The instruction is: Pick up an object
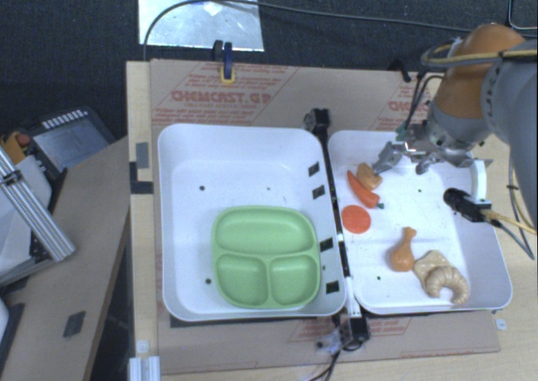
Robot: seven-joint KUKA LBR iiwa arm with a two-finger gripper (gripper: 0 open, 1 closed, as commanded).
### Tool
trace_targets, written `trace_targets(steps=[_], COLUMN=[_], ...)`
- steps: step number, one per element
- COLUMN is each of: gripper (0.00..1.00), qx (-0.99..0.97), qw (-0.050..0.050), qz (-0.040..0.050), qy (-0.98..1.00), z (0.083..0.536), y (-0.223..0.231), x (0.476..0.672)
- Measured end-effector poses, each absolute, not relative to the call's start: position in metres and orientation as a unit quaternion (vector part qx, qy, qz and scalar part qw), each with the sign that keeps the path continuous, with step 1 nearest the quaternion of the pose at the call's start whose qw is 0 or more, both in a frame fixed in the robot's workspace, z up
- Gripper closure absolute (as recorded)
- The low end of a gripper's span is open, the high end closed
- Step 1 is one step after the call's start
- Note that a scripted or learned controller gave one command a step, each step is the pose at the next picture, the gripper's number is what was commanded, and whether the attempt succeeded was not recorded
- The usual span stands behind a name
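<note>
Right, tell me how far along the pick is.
Nothing looks lifted yet. The pincer hangs over the right bin, beside a small tan food piece near the toy carrot. Resting on the bin floor are the orange disc, drumstick and croissant. The green divided plate sits in the left bin. Closing on something and raising it remain.

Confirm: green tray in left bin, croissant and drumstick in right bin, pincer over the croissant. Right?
Not quite. In the camera view the pincer hangs over the right bin's far end, near the carrot, not the croissant. Green tray in the left bin and drumstick are right.
</note>
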State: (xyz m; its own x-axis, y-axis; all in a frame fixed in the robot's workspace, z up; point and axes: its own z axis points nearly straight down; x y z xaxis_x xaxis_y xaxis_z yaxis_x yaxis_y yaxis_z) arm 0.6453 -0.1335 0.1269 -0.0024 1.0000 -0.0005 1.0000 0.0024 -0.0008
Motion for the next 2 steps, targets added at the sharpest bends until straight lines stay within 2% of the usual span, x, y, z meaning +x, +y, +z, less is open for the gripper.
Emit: trace_targets(steps=[1, 2], gripper=[0.0, 1.0], qx=[-0.706, -0.705], qw=[-0.001, -0.006], qz=[-0.0026, -0.0072], qy=[-0.708, -0.709], z=[0.088, 0.104], y=[-0.133, -0.132], x=[0.648, 0.652])
